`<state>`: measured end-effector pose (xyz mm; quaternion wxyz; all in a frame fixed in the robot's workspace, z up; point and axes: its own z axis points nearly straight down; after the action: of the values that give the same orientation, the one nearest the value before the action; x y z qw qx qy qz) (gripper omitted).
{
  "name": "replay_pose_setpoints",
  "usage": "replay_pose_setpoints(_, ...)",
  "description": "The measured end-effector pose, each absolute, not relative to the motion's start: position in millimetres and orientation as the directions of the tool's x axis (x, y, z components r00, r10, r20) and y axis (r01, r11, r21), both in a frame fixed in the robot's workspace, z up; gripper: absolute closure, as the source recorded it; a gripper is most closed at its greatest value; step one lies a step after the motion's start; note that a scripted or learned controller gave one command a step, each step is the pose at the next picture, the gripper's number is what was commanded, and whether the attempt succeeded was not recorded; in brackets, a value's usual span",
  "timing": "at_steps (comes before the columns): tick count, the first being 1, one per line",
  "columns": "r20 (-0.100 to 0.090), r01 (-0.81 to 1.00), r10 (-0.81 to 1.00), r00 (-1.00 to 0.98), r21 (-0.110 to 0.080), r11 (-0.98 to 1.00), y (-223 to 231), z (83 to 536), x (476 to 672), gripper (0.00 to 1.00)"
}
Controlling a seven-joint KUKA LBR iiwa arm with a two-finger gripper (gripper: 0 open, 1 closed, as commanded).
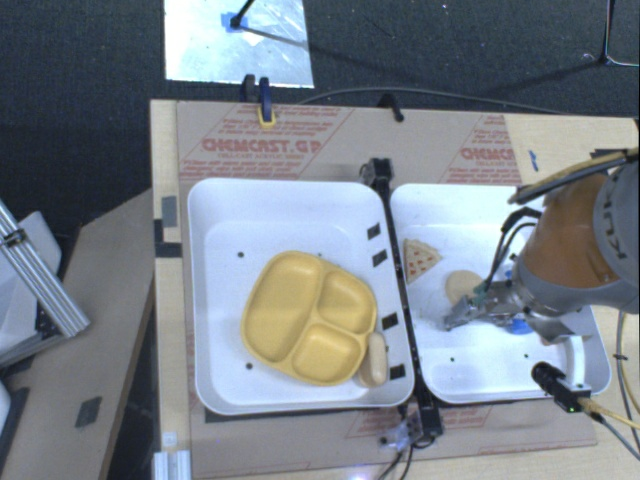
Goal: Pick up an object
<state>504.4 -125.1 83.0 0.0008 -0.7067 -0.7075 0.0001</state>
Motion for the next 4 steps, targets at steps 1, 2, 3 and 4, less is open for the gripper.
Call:
replay_pose_setpoints(1,0.001,1.0,1.0,-0.002,0.002,0.002,-125,95,505.8,1.0)
replay_pose_setpoints(2,-0.002,1.0,1.0,-0.004,0.008,0.004,-123,159,511.4,1.0)
replay_pose_setpoints(3,-0.001,1.0,1.0,-0.005,0.007,0.005,-113,212,514.2,1.0)
replay_pose_setpoints(4,-0.002,1.0,1.0,-0.005,0.008,0.005,-113,266,516.2,1.0)
